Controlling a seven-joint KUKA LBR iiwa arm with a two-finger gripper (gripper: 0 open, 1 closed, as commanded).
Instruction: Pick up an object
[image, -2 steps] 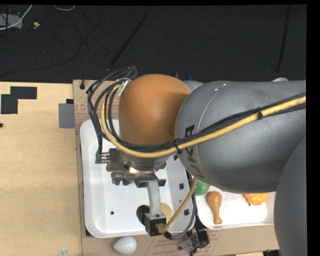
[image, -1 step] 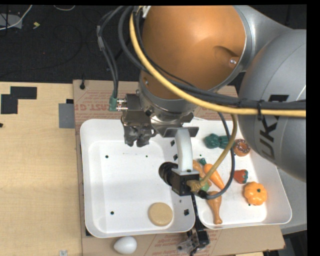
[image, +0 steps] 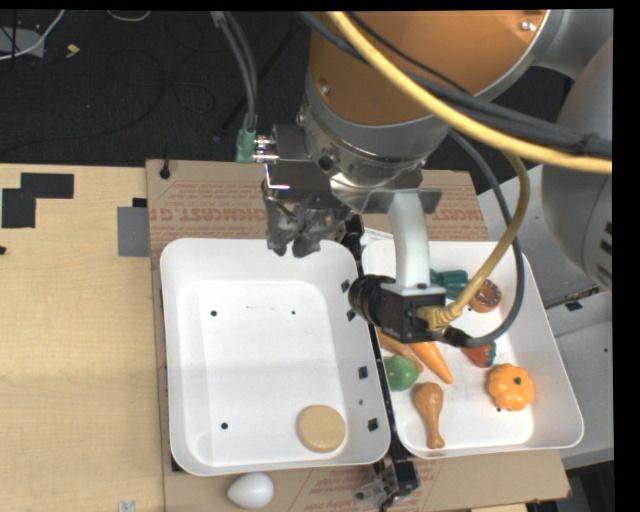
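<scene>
The gripper (image: 297, 237) is hanging over the far rim of the left bin (image: 185, 340), and I cannot tell from this angle whether it is open or closed; nothing is showing in its grasp; the one thing lying in that bin is a tan disc (image: 321, 428), sitting near the front wall and well apart from the gripper; the other candidates are crowding the right bin (image: 550, 400), where a carrot (image: 432, 358), a green piece (image: 402, 374), a drumstick (image: 430, 411) and an orange pumpkin (image: 509, 387) are lying close together. The risks, as I am judging them, are these: coming down where it is now, the gripper would be closing on bare floor or striking the rim; going for the tan disc, it would be tackling a flat, low shape that is likely to slip out, with the front wall crowding one side; reaching into the right bin, it could be nudging neighbours or pinching two at once, since the carrot and green piece appear to be touching; a white egg (image: 250, 490) is lying outside the bins, and would probably roll off if bumped.
</scene>
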